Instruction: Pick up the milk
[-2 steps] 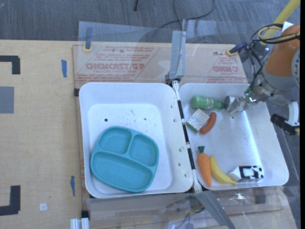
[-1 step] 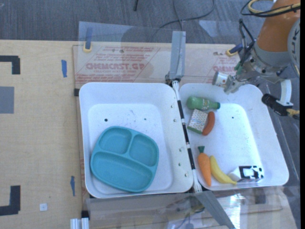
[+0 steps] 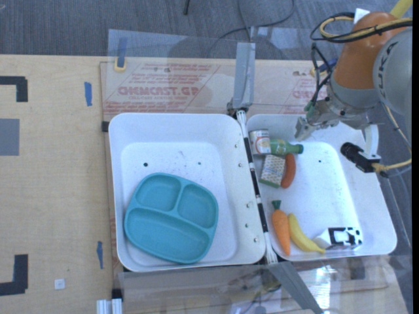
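Looking down on the table, I see the claw (image 3: 308,127) hanging over the back edge of the right bin (image 3: 366,195), just right of a cluster of items at the bin's back left. Whether it is wide or narrow I cannot tell from this angle.

I take the milk (image 3: 273,170) to be the small pale carton lying in that cluster, touching a red-orange sausage-like piece (image 3: 289,171) on its right, with a green bottle (image 3: 284,148) and a small can (image 3: 260,140) just behind it. That identification is a guess; the print on it is too small to read.

To do this well, I would shift the claw forward and left until it sits squarely over the carton, turn it so it closes across the carton's short sides, and descend slowly. The crowding worries me: one side could land on the sausage or nudge the bottle. A carrot (image 3: 281,231) and banana (image 3: 303,235) lie well apart at the front, and the left bin holds a blue tray (image 3: 171,218).
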### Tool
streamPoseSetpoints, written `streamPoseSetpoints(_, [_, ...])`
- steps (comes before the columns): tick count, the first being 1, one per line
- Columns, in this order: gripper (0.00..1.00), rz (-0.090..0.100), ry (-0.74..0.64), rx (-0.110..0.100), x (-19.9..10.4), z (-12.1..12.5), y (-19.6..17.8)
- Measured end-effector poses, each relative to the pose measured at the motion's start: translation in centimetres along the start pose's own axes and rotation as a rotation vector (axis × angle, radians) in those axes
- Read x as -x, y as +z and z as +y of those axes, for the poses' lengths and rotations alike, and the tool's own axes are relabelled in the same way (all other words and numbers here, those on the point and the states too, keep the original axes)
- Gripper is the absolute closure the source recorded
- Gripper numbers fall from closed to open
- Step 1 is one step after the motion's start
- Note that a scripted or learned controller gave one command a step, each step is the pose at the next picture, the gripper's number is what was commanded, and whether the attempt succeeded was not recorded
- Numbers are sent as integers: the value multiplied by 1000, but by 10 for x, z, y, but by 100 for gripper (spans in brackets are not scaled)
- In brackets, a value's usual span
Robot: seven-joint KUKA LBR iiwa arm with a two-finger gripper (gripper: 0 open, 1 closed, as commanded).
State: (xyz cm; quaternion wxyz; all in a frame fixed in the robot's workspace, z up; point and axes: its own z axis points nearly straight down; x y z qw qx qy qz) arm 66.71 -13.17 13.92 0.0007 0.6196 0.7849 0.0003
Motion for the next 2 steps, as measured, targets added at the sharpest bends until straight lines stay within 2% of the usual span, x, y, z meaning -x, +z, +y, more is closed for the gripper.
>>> streamPoseSetpoints(1, [0, 0, 0, 0, 0, 0, 0])
streamPoseSetpoints(2, [0, -14, -188, 33, -16, -48, 38])
